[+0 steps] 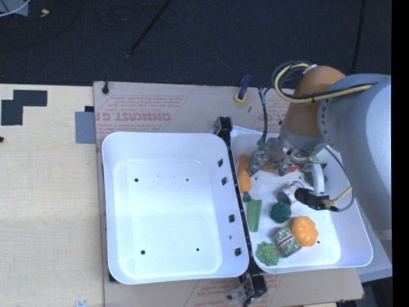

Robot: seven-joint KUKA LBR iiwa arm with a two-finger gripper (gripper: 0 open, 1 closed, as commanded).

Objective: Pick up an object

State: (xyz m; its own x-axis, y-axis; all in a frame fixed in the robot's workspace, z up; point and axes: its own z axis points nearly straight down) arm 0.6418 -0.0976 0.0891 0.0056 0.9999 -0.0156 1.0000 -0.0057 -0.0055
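Observation:
The right bin (348, 251) holds several toy foods. An orange carrot-like piece (243, 176) lies by the bin's left wall, with a long green piece (254, 213) below it. Further down are a dark green lump (280, 211), an orange pepper (305, 230), a green and white packet (286, 241) and a light green broccoli-like piece (268, 254). My gripper (261, 161) hangs low over the upper part of this bin, just right of the carrot piece. A small red item (289, 168) peeks out beside the gripper.
The left bin (167, 206) lies beside the right one, with a black divider (234, 197) between them. The grey arm (358, 133) covers the right bin's upper right. A blue and yellow clamp (243, 89) sits at the board's back edge.

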